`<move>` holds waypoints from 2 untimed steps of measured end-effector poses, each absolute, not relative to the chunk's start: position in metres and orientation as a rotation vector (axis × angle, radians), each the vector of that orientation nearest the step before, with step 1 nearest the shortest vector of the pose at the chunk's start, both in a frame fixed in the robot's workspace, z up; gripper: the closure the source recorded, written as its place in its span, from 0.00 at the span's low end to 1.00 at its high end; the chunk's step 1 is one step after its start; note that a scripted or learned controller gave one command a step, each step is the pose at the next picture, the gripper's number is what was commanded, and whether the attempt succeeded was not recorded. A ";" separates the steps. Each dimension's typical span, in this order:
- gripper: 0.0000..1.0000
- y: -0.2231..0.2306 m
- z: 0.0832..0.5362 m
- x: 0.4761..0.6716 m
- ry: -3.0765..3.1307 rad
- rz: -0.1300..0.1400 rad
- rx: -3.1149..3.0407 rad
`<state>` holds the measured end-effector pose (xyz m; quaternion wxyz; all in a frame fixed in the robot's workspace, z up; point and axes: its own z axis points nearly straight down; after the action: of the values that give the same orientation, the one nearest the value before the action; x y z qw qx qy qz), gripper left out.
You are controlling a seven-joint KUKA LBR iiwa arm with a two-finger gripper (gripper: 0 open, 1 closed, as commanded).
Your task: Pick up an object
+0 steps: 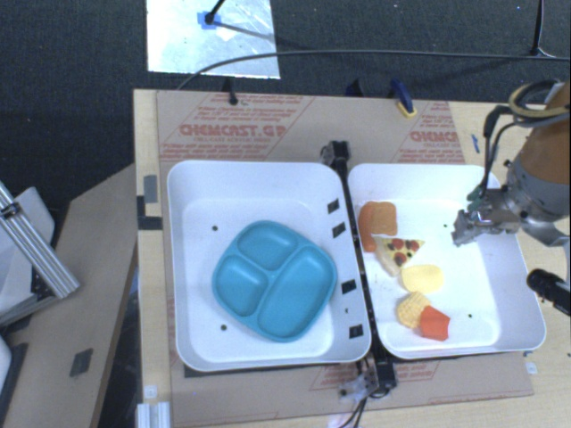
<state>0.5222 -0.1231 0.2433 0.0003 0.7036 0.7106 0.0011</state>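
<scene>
Hovering over right bin (513,324): end effector (466,230), holding nothing; finger spread unclear.

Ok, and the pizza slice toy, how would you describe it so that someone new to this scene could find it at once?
Look in the right-hand white bin, at the cluster of toy food near its left wall. The pizza slice is the pale wedge just below the orange-brown bread piece and above the plain yellow piece. It alone carries small red and dark topping spots.
</scene>
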 end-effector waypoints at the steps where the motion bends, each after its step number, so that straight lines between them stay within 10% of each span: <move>1: 1.00 -0.074 0.251 0.542 2.231 0.006 2.209; 2: 1.00 -0.019 0.236 0.556 2.233 0.004 2.210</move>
<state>0.5565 -0.0187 0.2360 0.0000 0.7034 0.7108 0.0013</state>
